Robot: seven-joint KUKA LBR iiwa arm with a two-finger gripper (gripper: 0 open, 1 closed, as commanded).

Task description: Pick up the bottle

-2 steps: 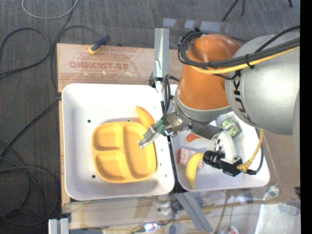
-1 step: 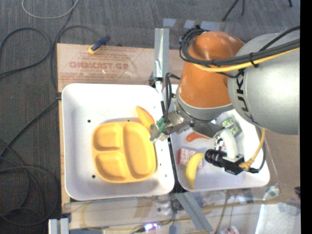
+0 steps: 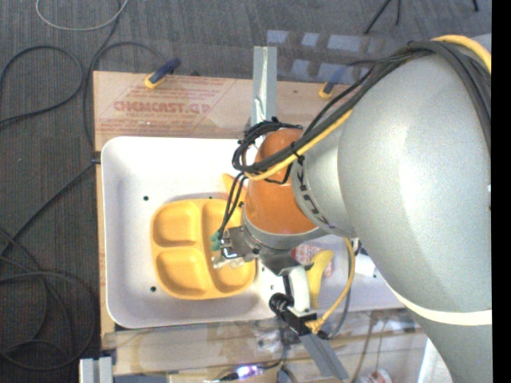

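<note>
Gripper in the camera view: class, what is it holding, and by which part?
Cannot be told: the grey arm's orange band covers the gripper above the yellow compartment tray.

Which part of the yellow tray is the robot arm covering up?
The right-hand part of the yellow tray, under the orange band of the arm. The two left pockets, one above the other, sit in plain sight.

A dark grey carpeted floor [image 3: 192, 22] lies beyond the brown board [image 3: 160, 106] printed with faded red lettering. Black cables [image 3: 32, 238] loop over the carpet to the left of that board, and a thin pale wire [image 3: 80, 10] curls above it. Two blue-and-yellow clamps [image 3: 162, 72] grip the board's far edge.
</note>
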